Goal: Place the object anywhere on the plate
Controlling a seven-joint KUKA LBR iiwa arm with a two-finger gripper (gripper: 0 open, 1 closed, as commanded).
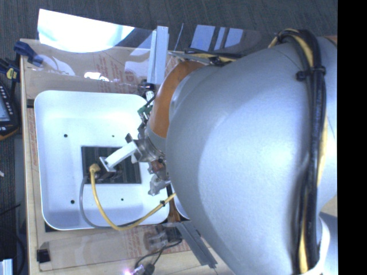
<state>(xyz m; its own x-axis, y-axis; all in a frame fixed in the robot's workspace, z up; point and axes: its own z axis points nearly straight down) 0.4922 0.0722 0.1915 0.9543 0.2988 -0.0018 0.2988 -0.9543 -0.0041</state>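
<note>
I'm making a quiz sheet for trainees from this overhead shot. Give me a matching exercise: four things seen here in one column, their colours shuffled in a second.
Things:
1. shallow plastic bin
2. looping cable across the bin
3. band above the arm's wrist
4. big rounded arm casing

Colours:
A. orange
B. grey
C. white
D. yellow

Pairs: 1-C, 2-D, 3-A, 4-B
</note>
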